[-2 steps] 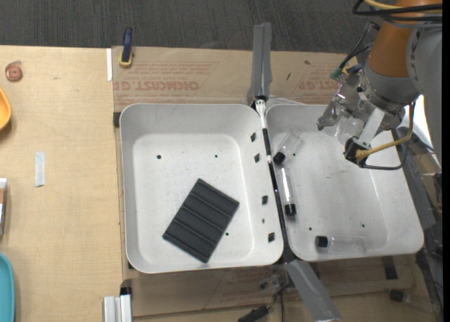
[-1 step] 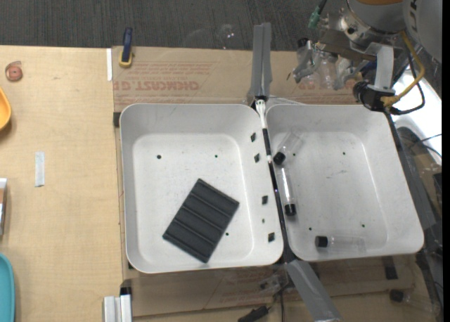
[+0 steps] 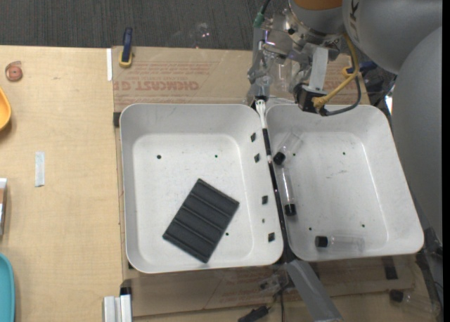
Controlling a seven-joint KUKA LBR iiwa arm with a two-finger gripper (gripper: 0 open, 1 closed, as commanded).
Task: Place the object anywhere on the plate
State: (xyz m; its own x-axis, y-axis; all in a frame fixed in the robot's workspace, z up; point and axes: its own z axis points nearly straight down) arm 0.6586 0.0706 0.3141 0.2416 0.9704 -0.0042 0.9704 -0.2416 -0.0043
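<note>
A dark ribbed rectangular plate [image 3: 202, 220] lies tilted on the floor of the left bin [image 3: 140, 173], towards its front. In the right bin [image 3: 380, 173], a small clear piece with a black cap [image 3: 281, 156] lies near the left wall. A clear tube with a black end [image 3: 287, 192] lies along the divider. A third clear tube with a black cap [image 3: 336, 242] rests by the front wall. My gripper [image 3: 276, 78] hangs above the far rim where the two bins meet, apart from all of these.
A cardboard sheet [image 3: 183, 78] lies behind the bins, with a blue and yellow clamp [image 3: 126, 48] on its left corner. The wooden bench [image 3: 56, 173] to the left bears small items at its edge. The arm's grey body [image 3: 415, 39] fills the upper right.
</note>
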